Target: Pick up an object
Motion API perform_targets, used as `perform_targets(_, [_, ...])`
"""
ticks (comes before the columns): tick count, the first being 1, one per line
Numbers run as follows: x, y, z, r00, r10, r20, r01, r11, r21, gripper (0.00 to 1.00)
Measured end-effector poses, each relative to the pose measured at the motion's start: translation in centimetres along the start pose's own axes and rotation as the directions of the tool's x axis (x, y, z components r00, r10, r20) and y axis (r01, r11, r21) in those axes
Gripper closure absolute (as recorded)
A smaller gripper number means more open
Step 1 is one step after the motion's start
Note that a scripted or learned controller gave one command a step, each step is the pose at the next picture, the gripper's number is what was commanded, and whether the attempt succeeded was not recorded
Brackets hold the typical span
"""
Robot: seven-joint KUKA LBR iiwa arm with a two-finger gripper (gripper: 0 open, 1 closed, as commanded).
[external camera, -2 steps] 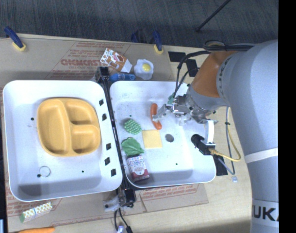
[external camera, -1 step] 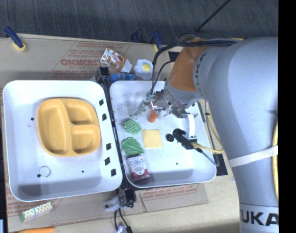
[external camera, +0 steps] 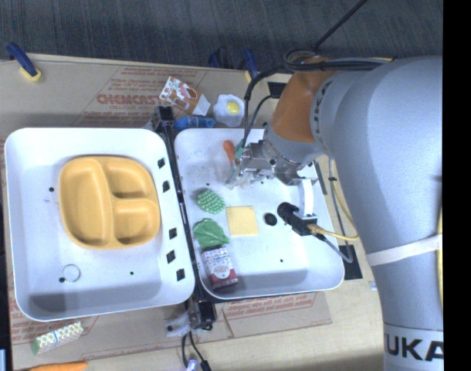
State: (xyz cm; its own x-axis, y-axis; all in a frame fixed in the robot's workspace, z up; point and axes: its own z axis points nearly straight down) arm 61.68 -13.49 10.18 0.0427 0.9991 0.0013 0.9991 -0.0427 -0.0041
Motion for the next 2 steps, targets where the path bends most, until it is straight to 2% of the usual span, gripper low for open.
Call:
perform_targets(1, [0.0,0.0,0.0,1.000,0.000,0.000,0.000,1.000,0.000,0.00])
perform_targets(2, [1.1,3.9,1.0,0.995,-0.102,0.001,0.102,0.995,-0.002,0.00])
